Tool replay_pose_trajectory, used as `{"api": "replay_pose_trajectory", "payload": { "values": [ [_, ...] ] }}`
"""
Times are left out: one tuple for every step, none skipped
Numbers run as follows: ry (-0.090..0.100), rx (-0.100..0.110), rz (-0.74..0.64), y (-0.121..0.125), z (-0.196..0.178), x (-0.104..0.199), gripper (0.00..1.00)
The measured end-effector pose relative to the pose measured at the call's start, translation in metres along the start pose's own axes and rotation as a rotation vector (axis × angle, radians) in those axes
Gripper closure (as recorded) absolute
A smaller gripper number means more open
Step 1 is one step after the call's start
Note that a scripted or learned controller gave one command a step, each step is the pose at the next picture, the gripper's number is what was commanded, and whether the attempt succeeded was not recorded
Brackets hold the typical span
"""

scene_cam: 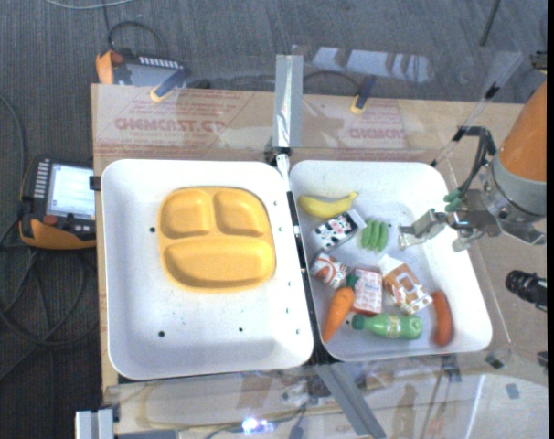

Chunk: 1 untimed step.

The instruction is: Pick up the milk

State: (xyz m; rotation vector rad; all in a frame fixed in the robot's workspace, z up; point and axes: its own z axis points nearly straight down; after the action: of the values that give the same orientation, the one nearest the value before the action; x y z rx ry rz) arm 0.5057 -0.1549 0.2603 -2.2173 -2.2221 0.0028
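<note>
Milk [335,230], a small carton with black-and-white cow patches, lies tipped on its side in the right bin [460,268], toward that bin's left wall. Just above it a yellow banana [326,205] curves along the upper left corner, and to its right a green ribbed vegetable, maybe a pepper [375,235], sits close by without quite touching. Below the carton there's a small red-and-white can [327,268], then an orange carrot [339,308] slanting down toward the front wall. Beside those, a red-and-white packet [367,291] and an orange-and-white carton [406,287] lie flat near the middle. A green bottle [388,326] lies on its side along the front, and a reddish sausage [441,317] sits at its right end.

Over the right half of that bin the end effector [421,228] hangs above the white floor, well to the right of the cow-patterned carton, with nothing between its fingers; from where I stand I can't tell whether they are spread or closed. The arm [526,158], grey with its orange band, comes in from the right edge.

The left bin [122,273] holds a yellow divided tray [218,238], three compartments facing up, set in its upper middle. Both bins rest side by side on the desk [195,122]. Off to the left on the grey floor [39,62] lies a handheld control pendant [62,199] with a lit screen.
</note>
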Motion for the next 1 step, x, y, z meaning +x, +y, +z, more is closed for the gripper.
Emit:
{"api": "replay_pose_trajectory", "payload": {
  "values": [
    [0.001,0.003,0.303,0.0189,0.1078,0.0241,0.0]
  ]
}}
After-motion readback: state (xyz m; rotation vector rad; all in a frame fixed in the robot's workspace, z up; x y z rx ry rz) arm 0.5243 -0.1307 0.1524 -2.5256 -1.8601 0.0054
